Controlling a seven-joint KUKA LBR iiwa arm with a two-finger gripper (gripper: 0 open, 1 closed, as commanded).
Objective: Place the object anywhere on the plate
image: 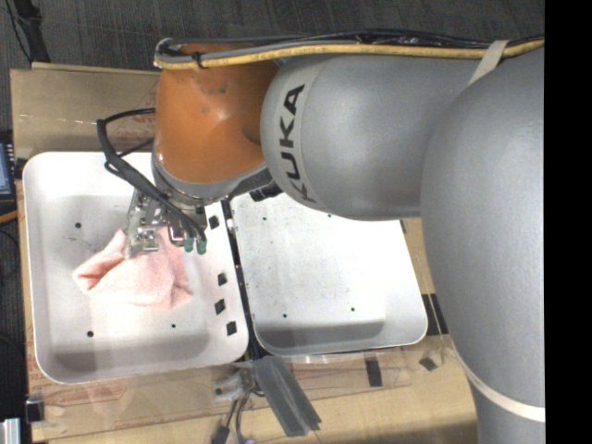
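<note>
End effector (166,234) hangs over pink cloth (139,268) in left bin (46,276), can't tell whether it's gripping, so looks like pickup stage w/ cloth lying on bin floor; next needs firm pinch, then lift.

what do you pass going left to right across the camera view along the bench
left bin → pink cloth lying in it → gripper over the cloth's right part → black divider between the bins → right bin → grey arm
</note>
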